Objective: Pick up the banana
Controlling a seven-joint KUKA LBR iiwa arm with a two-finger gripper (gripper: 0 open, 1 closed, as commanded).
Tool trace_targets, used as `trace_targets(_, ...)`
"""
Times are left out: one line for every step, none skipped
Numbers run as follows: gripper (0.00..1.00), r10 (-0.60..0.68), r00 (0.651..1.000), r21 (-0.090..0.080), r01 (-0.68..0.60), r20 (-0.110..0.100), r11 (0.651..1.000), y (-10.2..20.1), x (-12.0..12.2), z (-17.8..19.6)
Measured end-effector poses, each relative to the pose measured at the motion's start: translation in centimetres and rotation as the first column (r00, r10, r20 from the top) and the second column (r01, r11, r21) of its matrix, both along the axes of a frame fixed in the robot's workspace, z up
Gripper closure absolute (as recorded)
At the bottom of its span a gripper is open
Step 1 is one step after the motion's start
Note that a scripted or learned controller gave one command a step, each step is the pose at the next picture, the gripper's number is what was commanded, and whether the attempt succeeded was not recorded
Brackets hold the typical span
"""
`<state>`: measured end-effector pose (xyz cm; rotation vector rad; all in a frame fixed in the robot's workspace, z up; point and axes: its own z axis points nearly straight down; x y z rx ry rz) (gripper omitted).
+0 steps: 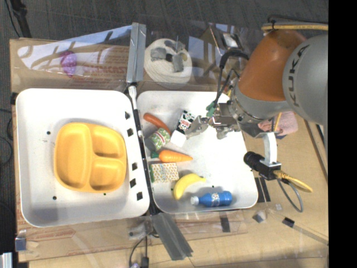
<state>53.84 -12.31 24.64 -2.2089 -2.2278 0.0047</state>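
The banana [188, 184] lies near the front wall of the right bin [234, 149], well apart from the fingers [196, 127], which hover over the bin's middle, nearer its back; its long axis runs roughly left to right, curved. How wide the fingers stand cannot be told, and nothing shows between them. A blue bottle [215, 199] touches the banana's front side, a carrot [174, 156] lies just behind, and a yellow tray [89, 156] sits in the left bin.
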Motion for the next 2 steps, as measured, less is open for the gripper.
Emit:
trace_targets(0.00,-0.223,0.975,0.000,0.223,0.001,0.975,-1.00,-6.20,-13.86)
trace_targets(1.00,-0.219,0.976,0.000,0.219,0.003,0.976,-1.01,-6.10,-12.86)
